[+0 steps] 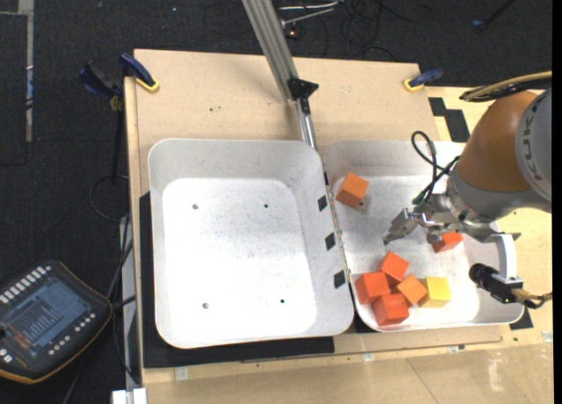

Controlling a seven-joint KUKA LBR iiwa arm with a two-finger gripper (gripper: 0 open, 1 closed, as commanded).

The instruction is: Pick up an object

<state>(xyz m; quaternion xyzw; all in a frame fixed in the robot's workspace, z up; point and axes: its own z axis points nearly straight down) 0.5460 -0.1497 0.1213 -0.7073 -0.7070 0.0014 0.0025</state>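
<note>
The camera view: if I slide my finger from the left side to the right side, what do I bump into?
Grey handheld controller → left white bin → lone orange cube → gripper → yellow cube → the arm's orange band.

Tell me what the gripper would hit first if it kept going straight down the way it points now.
Probably the bare white floor of the right bin: the gripper points down-left at it, above the cluster of orange cubes. Depth is unclear.
</note>
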